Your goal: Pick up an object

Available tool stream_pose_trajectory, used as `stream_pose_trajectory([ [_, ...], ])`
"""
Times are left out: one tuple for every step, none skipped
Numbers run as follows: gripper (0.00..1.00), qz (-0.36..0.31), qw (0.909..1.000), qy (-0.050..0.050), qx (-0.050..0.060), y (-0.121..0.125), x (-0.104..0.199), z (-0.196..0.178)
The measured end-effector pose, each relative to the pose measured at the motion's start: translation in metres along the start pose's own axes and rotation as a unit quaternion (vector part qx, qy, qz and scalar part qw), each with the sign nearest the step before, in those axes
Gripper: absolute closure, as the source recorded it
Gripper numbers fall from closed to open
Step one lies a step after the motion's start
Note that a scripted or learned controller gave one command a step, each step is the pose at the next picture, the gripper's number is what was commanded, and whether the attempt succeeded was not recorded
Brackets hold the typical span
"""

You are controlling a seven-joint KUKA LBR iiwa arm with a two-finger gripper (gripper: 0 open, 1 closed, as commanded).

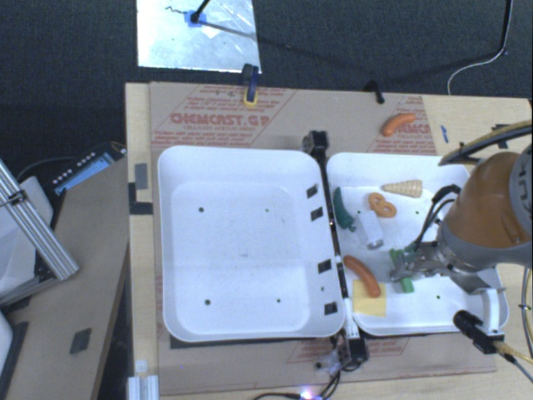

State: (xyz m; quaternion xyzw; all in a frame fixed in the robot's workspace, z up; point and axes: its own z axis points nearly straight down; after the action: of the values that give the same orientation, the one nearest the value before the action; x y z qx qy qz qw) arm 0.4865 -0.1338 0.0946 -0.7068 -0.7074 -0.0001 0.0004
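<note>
Right bin (433, 167): gripper (403, 267) low over the floor, reaching in from the right; finger spread not discernible, nothing visibly held. Small green object (406, 284) just beside the fingertips (contact not discernible). Orange sausage (363, 275) near the divider, touching the yellow block (371, 302) below it. Pretzel (383, 206), cone (403, 188), white cylinder (372, 232), green pod (341, 208) further back. Second sausage (399, 124) outside, on the cardboard (225, 115). Left bin (175, 165) alongside.
</note>
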Motion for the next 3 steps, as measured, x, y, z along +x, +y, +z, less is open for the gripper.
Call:
stream_pose_trajectory([
  [1.0, -0.004, 1.0, 0.0, -0.002, 0.039, 0.042, 0.011],
  [1.0, -0.004, 0.9999, 0.0, -0.01, 0.06, 0.077, -0.163],
  [1.0, -0.008, 1.0, 0.002, -0.001, 0.068, 0.211, -0.135],
])
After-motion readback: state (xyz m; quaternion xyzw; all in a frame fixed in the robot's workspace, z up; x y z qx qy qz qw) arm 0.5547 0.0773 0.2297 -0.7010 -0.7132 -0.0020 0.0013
